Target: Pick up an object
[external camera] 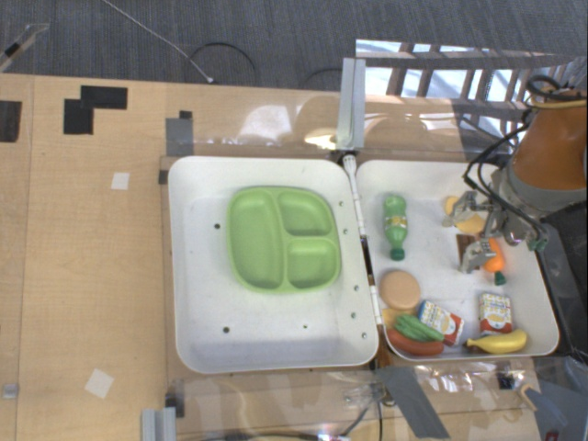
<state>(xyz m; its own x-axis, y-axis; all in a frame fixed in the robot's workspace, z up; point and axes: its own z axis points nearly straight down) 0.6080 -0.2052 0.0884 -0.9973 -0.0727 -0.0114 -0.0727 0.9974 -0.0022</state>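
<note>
My gripper (476, 251) hangs low in the right bin (548, 294), near its right side, under the grey wrist and orange band. An orange piece with a green tip (497, 265) lies right beside it on the right; I cannot tell whether they touch. A yellow item (462, 213) lies just behind the gripper, partly hidden by it. Further left a green bottle (395, 226) lies lengthwise, with a round tan bun (401, 290) below it.
Along the right bin's front lie a red and green vegetable piece (415, 334), a snack packet (440, 321), a small carton (494, 311) and a banana (499, 342). The left bin (197, 338) holds a green divided plate (281, 238). Black cables loop above the wrist.
</note>
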